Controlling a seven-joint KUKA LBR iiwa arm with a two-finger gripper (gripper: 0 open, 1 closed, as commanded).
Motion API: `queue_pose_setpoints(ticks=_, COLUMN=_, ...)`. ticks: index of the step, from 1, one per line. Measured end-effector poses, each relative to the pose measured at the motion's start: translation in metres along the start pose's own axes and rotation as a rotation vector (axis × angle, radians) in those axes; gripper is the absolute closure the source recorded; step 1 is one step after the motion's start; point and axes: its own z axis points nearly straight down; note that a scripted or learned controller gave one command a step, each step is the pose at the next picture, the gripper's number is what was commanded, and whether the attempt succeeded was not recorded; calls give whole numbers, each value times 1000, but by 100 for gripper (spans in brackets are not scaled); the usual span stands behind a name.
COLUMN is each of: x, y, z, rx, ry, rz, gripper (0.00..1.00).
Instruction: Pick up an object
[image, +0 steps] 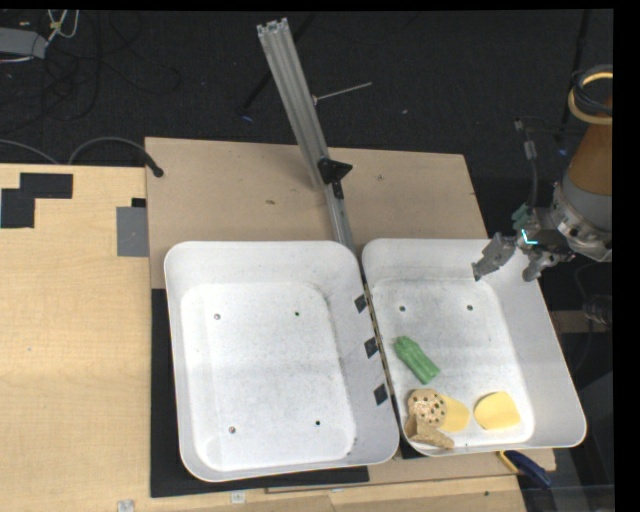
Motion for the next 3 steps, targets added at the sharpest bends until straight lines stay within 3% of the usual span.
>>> queue_pose_setpoints(ticks=1, x=0, y=1, z=-2, rx=-4, ry=-1, rz=-2, gripper=0)
queue_pose_setpoints(ticks=3, x=-4, y=-2, z=119, rx=2, ry=0, rz=2, gripper=0)
